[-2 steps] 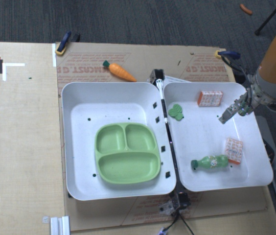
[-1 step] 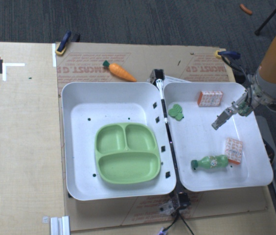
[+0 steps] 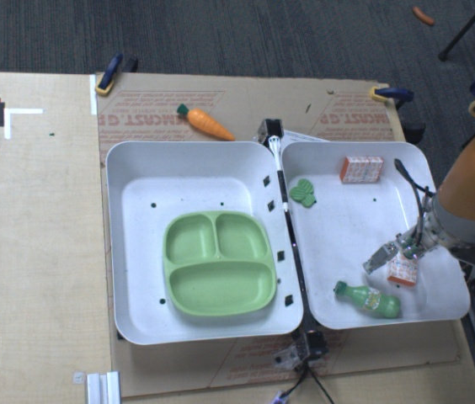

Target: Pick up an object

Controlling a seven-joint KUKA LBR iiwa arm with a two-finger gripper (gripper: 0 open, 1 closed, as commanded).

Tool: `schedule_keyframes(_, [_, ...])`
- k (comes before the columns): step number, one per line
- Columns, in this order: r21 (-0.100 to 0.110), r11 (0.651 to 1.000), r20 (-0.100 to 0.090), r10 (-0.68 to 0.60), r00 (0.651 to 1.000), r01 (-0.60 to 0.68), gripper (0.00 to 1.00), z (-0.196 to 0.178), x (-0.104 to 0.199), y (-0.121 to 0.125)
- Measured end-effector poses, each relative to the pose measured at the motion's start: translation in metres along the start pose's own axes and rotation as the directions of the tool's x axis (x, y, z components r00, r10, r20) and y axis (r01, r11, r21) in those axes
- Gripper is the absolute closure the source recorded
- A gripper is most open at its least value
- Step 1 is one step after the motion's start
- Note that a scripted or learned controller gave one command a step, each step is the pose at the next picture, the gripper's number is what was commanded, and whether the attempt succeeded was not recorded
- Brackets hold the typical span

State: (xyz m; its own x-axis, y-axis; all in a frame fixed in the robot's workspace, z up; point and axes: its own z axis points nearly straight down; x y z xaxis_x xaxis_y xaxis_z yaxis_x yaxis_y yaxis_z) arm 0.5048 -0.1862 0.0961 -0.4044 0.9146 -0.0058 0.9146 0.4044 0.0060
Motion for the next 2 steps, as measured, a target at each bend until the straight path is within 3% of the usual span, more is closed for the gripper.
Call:
schedule_keyframes(1, [-0.008,1.000,0.012,0.003,1.000,-0.003,1.00,-0.011,-0.004,0.002])
schedule_keyframes(2, [0.004,0.999,-0.003,0.040,0.999,-0.040,1.00,-0.123,0.042,0.035])
